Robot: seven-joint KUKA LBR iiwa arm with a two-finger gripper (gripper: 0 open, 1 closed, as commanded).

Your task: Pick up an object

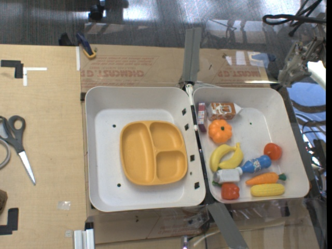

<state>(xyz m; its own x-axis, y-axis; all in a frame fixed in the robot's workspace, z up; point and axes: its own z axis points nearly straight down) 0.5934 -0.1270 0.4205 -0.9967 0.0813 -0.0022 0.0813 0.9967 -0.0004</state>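
Scissors (18, 141): flat on the bench (46, 191), far left, well apart from both bins; no bearing on the pick.
Clamp (87, 46): blue and yellow, at the far edge of the bench beside the cardboard; probably pinning the sheet down.
Left bin (98, 154): white, shallow; home to the yellow tray (154, 152), three compartments, nothing in them; likely the drop-off side.
Right bin (290, 139): touching the left bin along the middle seam; stocked with the candidates for picking.
Carton (224, 110): small brown box lying flat at the far left of the right bin, just beside a thin dark stick along the wall.
Pumpkin (220, 131): orange, just near of the carton, standing free with room around it; looks an easy target.
Bananas (226, 156): yellow, mid-bin, touching the bottle (248, 169); bottle lying on its side, blue body, white cap toward the left.
Red pepper (230, 191): near wall, just below the bottle cap; crowded.
Carrot (264, 179): lying just far of the corn (267, 190), the two almost touching; likely awkward to take singly.
Tomato (272, 151): right of the bottle, near the bin's right wall.
Hand (296, 61): far right, beyond the right bin's far corner, well apart from every object; too blurred to tell whether spread or pressed together; nothing seen held.
Obstacles: bin walls and close neighbours at the near end; cables at far right.
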